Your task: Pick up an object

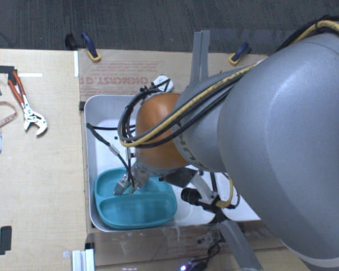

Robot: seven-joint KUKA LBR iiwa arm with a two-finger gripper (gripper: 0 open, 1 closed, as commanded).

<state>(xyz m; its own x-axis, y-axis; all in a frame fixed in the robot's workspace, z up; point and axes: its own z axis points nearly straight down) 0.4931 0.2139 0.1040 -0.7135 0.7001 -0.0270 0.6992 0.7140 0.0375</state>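
Grey arm (282, 140) covers one white bin (93, 117) holding one teal tray (138, 210).

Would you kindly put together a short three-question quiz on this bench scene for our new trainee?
1. True or false: the gripper is over the teal tray.
2. Which tool lies on the bench left of the white bin? A) hammer B) wrench C) saw
3. Fill in: the band above the wrist is ____.

Key: 1 true; 2 B; 3 orange.
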